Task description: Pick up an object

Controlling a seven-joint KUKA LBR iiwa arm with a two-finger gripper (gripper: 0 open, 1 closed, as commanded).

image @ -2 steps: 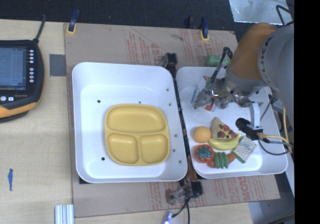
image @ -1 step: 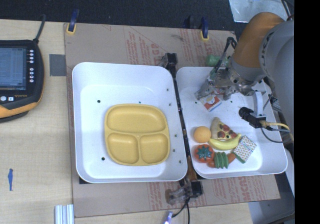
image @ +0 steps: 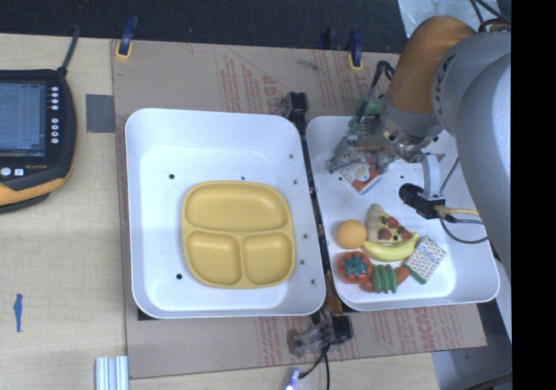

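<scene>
The tool is low over the far end of the right shallow white bin, directly on a small red-and-white crumpled packet just beneath it; whether it is apart or clamped I cannot tell. The other toy foods lie nearer the camera, well apart, led by an orange ball.

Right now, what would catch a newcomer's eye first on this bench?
The yellow three-compartment plastic tray lying in the left white bin. Next, the grey arm's gripper low over the right white bin, by a small red-and-white packet. Then the toy food heap at that bin's front: yellow banana, orange ball.
</scene>
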